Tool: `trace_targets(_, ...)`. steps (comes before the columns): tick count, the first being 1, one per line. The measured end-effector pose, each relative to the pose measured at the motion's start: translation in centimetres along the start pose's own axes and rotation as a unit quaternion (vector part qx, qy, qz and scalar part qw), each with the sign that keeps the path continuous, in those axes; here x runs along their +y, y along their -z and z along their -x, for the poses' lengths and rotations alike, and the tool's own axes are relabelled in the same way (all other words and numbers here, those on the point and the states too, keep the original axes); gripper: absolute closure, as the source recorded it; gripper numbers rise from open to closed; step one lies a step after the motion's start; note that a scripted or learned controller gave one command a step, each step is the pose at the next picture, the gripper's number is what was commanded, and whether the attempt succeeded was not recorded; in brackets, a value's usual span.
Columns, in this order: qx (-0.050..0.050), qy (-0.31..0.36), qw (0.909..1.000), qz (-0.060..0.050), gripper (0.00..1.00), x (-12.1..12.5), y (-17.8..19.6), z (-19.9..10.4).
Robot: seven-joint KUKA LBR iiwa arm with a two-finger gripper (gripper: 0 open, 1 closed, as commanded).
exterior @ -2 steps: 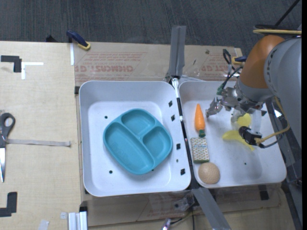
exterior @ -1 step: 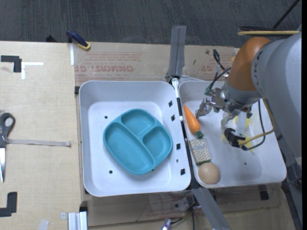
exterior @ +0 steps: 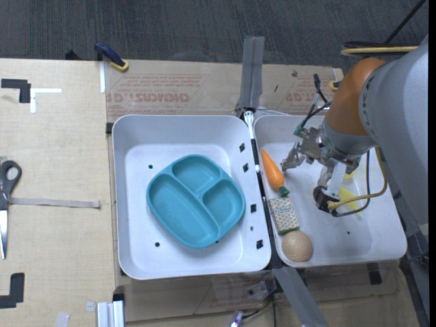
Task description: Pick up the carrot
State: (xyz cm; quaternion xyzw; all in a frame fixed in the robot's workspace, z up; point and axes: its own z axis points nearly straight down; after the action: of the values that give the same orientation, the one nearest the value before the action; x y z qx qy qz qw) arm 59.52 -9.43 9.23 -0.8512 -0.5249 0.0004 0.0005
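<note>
Two metal fingers of the grey arm's gripper (exterior: 298,157) stand slightly parted with nothing between them, right of centre in the frame, just beside the tapered orange carrot (exterior: 272,170) lying along the left wall of the right-hand shallow white bin (exterior: 381,240).

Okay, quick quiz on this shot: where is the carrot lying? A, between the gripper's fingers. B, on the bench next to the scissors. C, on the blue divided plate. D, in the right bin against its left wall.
D: the carrot lies in the right bin along its left wall, above the sponge and egg, apart from the blue plate in the left bin.
</note>
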Motion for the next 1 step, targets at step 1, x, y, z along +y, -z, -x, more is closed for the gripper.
trace_targets(1,0.000,0.001,1.0000,0.000,1.00,0.11,0.96,0.09)
